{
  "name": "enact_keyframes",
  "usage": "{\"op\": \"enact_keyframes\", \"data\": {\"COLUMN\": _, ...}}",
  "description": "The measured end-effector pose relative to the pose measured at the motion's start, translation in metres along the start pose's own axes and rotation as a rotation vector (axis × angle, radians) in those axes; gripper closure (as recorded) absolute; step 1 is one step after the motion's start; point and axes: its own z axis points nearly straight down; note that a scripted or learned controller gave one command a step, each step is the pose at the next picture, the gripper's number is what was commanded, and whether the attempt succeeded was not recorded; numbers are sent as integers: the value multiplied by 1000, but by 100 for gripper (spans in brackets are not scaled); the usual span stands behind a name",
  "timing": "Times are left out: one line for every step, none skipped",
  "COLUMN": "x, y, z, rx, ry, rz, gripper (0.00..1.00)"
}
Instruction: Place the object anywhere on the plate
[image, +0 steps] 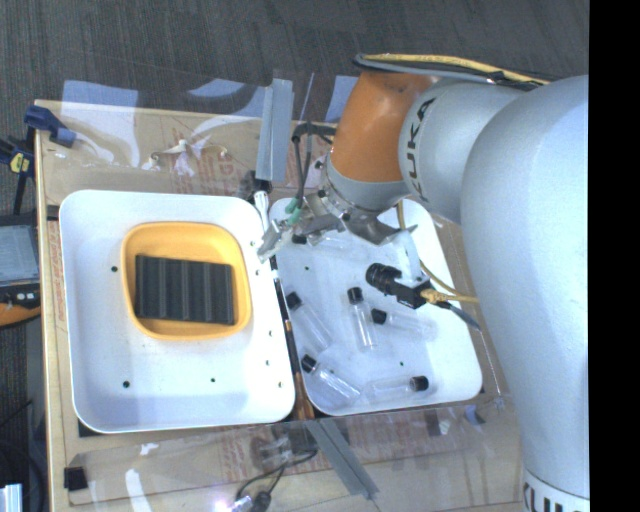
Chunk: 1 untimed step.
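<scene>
From the camera view above the bench, the grey arm with its orange band (375, 120) reaches in over the right shallow white bin (455, 375). Its two-finger gripper (290, 228) hangs low at that bin's upper-left corner, just beside the wall shared with the left shallow white bin (90, 390). Whether it is spread or pinched together I cannot tell (the wrist hardware crowds that corner), and nothing can be seen held there.

The candidates for the object are several small clear plastic vials with black caps (362, 325), scattered flat across the right bin's floor. Some lie near one another, others well apart.

The goal, a yellow rounded-square plate (135, 250) bearing a dark ribbed insert (187, 290), sits in the left bin, well apart from the vials.

By my judgement, the vials will be light, stiff and slippery, and, being round, apt to roll away from a glancing touch. The best hold is probably across the middle of a tube's body, squarely perpendicular to its long axis, on one lying clear of its neighbours.
</scene>
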Motion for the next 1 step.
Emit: {"op": "enact_keyframes", "data": {"x": -16, "y": -14, "z": 0, "rx": 0, "ry": 0, "rz": -550, "gripper": 0}}
